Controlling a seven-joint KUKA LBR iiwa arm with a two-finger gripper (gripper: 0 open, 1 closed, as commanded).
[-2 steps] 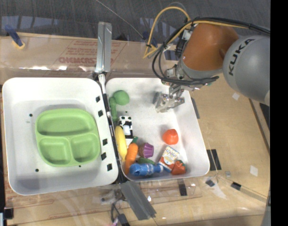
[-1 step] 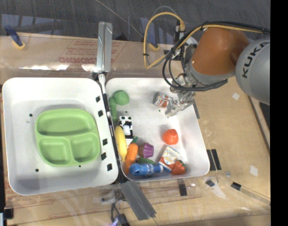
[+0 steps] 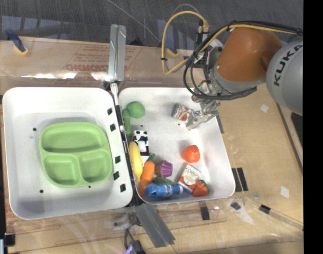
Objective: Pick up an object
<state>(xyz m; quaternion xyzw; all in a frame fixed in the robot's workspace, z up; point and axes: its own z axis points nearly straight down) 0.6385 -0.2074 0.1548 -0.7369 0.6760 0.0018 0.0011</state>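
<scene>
Hovering over the far side of the right bin [image 3: 224, 157], my gripper [image 3: 199, 119] sat just beside a small crumpled silver packet [image 3: 181, 112], and that packet was what I judged the pick turned on. It lay immediately to the camera's left of the fingertips, close enough that I could not tell whether metal touched it or merely stood next to it. How far the fingers were spread I could not tell either; from the slanted overhead view they merged into one grey cluster, and I saw nothing plainly pinched between them.

I took the packet's long axis to run roughly across the bin, from the divider toward the gripper, though it was small and blurred. It looked like a shiny wrapper, silver-white with a touch of red, creased and probably light, so I reckoned it could skid away from a nudge.

Measured from that packet, the other candidates lay well apart: an orange ball [image 3: 191, 153] nearer the camera, standing alone on bare white floor, and beyond it a crowded heap along the near edge and the divider, with a banana [image 3: 135, 160], a carrot [image 3: 147, 172], a blue bottle [image 3: 162, 190] and a green pear-like thing [image 3: 134, 110] up by the divider. The left bin [image 3: 18, 105] held a green divided plate [image 3: 75, 153].
</scene>
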